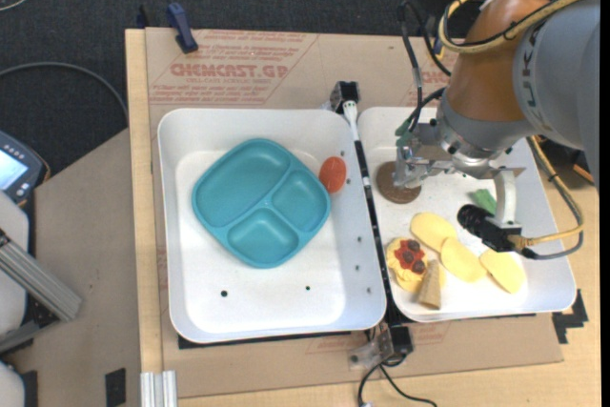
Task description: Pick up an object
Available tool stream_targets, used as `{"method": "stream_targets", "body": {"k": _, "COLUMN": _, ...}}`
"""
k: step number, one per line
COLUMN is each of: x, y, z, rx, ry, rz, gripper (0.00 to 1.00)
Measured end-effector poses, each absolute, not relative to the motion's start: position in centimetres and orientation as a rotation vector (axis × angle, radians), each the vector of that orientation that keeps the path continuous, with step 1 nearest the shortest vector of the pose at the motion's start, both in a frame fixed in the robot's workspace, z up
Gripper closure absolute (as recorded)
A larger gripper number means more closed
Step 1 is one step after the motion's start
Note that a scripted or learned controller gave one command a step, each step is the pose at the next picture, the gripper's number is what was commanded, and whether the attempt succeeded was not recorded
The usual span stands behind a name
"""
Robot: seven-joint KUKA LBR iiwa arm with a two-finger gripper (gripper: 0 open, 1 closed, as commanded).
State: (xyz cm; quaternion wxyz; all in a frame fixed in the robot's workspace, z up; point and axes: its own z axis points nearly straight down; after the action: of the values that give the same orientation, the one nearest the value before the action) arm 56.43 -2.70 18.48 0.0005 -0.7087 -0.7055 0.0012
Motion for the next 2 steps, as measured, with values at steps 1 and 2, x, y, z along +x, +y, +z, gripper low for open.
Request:
{"method": "stream_targets", "body": {"k": 1, "x": 61.9, "y": 5.4, "z": 19.2, "rx": -2.213, "ry": -2.233, "rz": -0.009, "gripper": 1.0}}
{"method": "stream_targets", "body": {"k": 2, "x": 59.6, "y": 14.7, "z": 16.4, "rx": -2.206, "ry": -2.227, "rz": 0.003, "gripper": 1.0}}
